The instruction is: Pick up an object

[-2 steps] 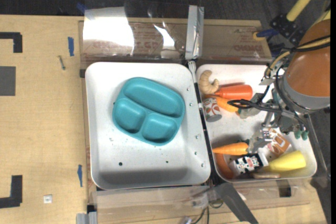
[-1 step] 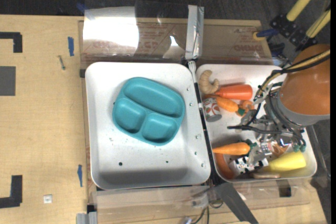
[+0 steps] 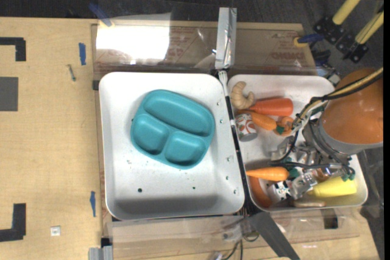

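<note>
Three carrots [image 3: 272,106], one teal tray [image 3: 172,128]

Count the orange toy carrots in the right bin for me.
3. One orange toy carrot lies near the bin's top, another just below it, a third lower down. The arm may hide more.

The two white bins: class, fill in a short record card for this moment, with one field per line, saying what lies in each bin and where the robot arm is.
left bin: one teal divided plate, lying near the middle
right bin: toy food, crowded together
near top of right bin: tan ginger-shaped piece, orange carrot
near bottom of right bin: second carrot, yellow piece
arm: over the right bin, reaching in from the right
gripper fingers: cannot tell
</note>
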Robot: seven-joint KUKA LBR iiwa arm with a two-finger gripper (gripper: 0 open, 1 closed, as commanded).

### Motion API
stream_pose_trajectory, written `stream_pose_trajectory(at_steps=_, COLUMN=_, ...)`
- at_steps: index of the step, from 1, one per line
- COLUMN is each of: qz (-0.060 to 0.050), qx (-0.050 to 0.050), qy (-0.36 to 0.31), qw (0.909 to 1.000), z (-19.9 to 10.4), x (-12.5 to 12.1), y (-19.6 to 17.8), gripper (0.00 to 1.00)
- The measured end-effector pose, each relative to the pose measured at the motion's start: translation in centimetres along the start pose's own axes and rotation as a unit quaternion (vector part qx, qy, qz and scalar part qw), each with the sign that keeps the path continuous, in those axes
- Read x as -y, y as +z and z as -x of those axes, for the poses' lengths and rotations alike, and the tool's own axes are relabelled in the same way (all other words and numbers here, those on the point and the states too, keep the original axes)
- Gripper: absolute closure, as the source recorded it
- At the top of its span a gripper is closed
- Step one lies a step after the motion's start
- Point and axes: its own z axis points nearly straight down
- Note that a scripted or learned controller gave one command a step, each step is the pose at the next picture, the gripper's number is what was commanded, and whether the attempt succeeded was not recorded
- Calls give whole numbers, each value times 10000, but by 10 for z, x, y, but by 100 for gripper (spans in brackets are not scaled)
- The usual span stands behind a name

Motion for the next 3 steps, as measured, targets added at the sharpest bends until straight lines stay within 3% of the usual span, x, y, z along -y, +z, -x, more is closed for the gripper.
stream_pose_trajectory(at_steps=1, qz=-8, qx=-15, qy=708, qw=9975, z=93, x=59, y=-50, gripper=0)
stream_pose_trajectory(at_steps=2, qz=-9, qx=-32, qy=1838, qw=9830, z=30, x=95, y=24, gripper=0)
stream_pose_trajectory(at_steps=3, qz=-48, qx=75, qy=1812, qw=9834, z=-17, x=96, y=20, gripper=0)
